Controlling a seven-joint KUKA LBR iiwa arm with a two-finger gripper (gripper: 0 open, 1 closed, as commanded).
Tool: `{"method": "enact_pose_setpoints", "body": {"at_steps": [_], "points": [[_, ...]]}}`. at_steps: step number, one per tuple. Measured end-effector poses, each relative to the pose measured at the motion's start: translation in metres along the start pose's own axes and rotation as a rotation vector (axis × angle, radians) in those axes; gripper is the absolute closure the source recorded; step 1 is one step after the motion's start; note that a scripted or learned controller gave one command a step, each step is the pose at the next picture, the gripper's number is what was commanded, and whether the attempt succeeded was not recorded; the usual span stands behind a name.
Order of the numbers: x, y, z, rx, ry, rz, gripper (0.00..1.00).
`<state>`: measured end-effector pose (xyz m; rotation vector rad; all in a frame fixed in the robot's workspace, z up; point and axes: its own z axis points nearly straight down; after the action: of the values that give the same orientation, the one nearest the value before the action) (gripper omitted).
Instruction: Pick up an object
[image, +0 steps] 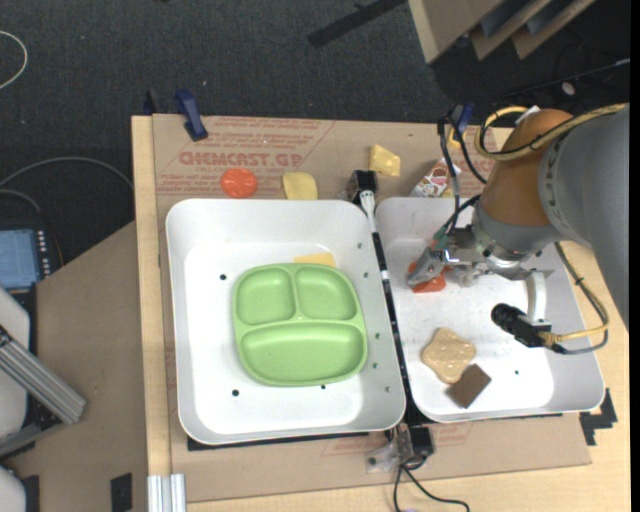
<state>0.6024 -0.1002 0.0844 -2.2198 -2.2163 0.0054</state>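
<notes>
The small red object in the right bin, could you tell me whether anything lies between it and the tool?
Nothing visible does. The tool sits right at the small red object, near the right bin's left wall. The tan cookie-shaped piece and the brown block lie apart, nearer the bin's front edge.

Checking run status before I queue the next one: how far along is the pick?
Done: the grey arm's hand is down in the right white bin, right over a small red object. In hand: nothing visibly gripped; I can't tell the fingers' state. Left: grasp and lift. The tan biscuit-shaped piece and brown block lie untouched; the green divided plate sits in the left bin.
</notes>
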Motion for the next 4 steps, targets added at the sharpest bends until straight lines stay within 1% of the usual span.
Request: {"method": "enact_pose_setpoints", "body": {"at_steps": [1,2,3,4], "points": [[-0.013,0.064,-0.002,-0.013,-0.003,-0.004,0.0],[-0.013,0.063,-0.012,-0.011,-0.004,-0.004,1.0],[-0.067,0.01,0.0,-0.001,-0.001,0.004,1.0],[0.032,-0.038,-0.106,-0.011,0.003,-0.009,1.0]]}}
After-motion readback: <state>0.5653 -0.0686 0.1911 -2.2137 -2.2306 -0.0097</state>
